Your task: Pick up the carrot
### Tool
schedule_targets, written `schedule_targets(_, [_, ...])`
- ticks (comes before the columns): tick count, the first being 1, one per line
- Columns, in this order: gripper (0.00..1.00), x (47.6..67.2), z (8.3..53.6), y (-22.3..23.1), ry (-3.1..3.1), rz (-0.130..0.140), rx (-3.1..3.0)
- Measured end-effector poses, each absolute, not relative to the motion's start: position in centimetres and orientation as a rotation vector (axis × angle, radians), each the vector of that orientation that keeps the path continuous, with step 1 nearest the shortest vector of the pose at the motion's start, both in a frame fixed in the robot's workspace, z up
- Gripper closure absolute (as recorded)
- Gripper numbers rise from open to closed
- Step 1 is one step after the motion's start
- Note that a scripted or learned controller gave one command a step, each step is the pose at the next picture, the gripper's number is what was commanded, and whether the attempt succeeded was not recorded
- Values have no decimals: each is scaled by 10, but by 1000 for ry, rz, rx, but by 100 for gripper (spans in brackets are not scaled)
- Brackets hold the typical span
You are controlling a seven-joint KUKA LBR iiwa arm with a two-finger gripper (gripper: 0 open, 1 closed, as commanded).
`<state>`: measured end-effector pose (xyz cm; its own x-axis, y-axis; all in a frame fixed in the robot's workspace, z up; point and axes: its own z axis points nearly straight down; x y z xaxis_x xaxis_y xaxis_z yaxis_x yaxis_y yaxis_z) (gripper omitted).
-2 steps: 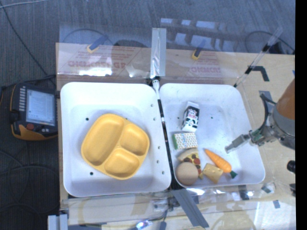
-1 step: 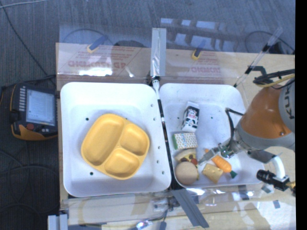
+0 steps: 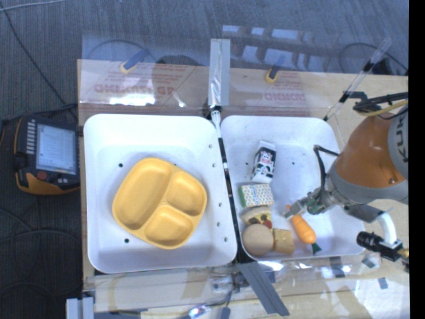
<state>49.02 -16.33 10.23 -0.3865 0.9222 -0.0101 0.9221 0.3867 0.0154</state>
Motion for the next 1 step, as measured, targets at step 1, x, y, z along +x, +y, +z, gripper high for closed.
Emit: schedule_targets(1, [100, 527, 214, -120, 2654, -1, 1679])
